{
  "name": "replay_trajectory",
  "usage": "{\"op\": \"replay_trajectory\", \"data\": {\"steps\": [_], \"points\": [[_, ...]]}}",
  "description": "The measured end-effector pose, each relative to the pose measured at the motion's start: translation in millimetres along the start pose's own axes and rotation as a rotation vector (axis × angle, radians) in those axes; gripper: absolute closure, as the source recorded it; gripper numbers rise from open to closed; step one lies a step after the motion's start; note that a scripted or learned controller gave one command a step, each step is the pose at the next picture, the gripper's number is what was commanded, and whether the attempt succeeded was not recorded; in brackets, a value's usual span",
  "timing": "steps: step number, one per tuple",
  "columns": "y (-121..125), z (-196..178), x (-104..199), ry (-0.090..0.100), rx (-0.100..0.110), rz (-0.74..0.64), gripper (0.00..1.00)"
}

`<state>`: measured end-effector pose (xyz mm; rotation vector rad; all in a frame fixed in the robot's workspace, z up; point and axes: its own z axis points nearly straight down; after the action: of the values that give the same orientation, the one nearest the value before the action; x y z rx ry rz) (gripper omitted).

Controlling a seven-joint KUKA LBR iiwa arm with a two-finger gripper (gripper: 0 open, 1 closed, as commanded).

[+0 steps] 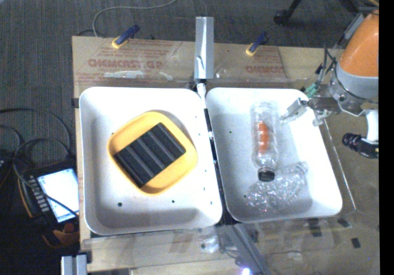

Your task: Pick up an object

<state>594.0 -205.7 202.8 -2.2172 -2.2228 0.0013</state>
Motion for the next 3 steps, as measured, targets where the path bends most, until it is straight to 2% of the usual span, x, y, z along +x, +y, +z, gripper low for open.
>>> {"op": "replay_trajectory", "data": {"steps": [1,2,3], "points": [[3.6,75.2,24.4,-0.001,-0.004,-0.132,0.0],[37.2,34.5,7.6,-0.002,-0.002,-0.1,0.0],[37.8,99.5,34.4,-0.007,-0.01,-0.146,0.0]]}}
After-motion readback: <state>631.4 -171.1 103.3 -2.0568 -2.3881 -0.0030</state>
